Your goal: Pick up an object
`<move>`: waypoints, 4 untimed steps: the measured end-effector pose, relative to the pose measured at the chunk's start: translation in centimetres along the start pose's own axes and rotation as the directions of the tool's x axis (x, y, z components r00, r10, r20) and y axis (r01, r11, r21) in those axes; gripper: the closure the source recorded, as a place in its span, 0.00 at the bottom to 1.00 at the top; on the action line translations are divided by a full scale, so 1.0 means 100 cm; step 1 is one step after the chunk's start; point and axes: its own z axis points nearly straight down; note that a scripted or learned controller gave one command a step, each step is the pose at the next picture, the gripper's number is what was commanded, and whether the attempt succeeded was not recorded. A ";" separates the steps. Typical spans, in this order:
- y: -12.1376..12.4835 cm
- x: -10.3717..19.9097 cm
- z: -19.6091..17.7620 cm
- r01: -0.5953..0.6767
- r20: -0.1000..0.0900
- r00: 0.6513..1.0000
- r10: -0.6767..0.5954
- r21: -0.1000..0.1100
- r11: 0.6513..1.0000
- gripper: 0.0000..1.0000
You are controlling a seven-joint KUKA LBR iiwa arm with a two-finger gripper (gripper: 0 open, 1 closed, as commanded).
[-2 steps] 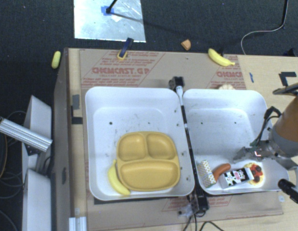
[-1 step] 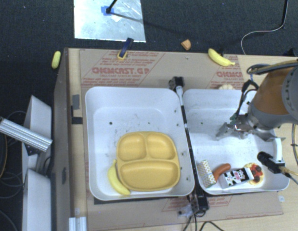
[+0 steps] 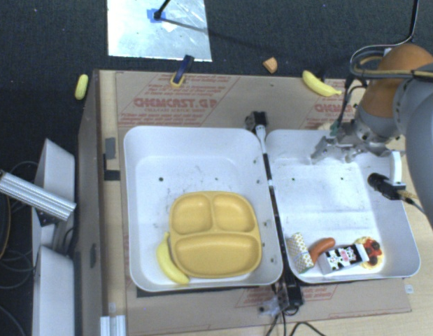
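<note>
My gripper hangs over the far right part of the right bin, well clear of the objects. Along that bin's front edge lie a small patterned block, an orange-red sausage, a black and white box and a round red and yellow toy. The left bin holds a yellow divided plate with a yellow banana pressed against its left front side.
A black divider runs between the two bins. Outside the bins, on the far side of the bench, lie a banana, a small orange piece, a yellow item and a blue and yellow clip.
</note>
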 end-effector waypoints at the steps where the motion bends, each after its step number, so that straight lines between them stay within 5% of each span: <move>1: -0.065 -0.031 0.000 -0.003 0.000 1.000 0.003 0.002 1.000 0.00; 3: -0.183 -0.030 0.000 -0.005 -0.001 1.000 0.005 0.003 1.000 0.00; 4: -0.098 0.038 0.000 0.000 -0.002 1.000 0.000 0.001 1.000 0.00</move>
